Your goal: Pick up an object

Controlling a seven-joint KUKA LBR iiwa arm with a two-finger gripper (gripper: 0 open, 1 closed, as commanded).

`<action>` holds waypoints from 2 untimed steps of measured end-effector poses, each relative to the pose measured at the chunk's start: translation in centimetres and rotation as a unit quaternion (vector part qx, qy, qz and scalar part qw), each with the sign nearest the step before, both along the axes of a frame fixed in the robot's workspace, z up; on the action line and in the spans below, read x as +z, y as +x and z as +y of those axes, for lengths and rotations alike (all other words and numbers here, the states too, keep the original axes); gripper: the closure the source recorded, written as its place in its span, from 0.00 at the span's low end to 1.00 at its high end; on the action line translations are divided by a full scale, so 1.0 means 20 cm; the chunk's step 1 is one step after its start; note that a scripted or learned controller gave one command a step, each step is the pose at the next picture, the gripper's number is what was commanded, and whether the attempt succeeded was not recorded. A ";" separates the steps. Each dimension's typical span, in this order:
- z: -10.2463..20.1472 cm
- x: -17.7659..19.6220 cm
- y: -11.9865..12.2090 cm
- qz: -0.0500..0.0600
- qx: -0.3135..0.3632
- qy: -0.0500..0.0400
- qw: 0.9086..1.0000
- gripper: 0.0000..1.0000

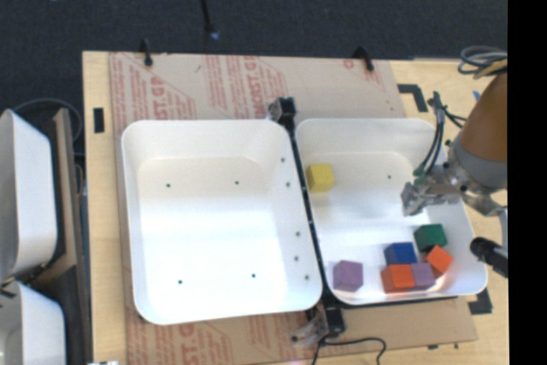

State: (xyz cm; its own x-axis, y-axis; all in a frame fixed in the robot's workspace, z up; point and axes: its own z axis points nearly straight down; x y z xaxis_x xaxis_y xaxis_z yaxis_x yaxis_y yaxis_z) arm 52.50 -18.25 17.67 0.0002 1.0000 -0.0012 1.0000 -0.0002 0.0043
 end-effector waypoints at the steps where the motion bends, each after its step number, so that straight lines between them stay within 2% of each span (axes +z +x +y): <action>1: 0.01 0.22 -0.01 0.000 0.000 0.000 1.000 1.00; 2: 0.01 0.46 0.00 0.000 0.000 0.000 1.000 1.00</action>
